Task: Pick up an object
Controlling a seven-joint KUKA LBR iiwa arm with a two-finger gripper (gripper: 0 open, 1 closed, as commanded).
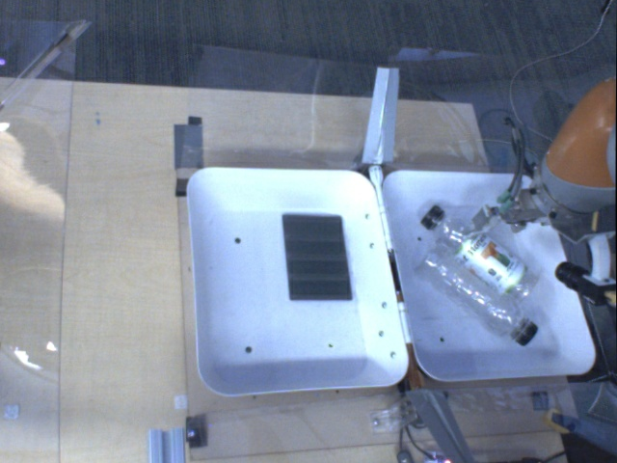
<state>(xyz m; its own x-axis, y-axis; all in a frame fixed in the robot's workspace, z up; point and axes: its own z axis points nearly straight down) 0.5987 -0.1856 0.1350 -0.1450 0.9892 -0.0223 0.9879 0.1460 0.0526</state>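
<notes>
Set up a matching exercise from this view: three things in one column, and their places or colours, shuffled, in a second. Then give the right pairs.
Things:
1. dark ridged block
2. clear plastic bottles
3. orange band

Places:
A. on the arm at the view's right edge
B. lying in the right bin
C. in the middle of the left bin

Pairs: 1-C, 2-B, 3-A

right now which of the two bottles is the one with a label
The upper clear bottle in the right bin, wearing a white, green and orange label. The other clear bottle, lying just below it, shows no label.
</notes>
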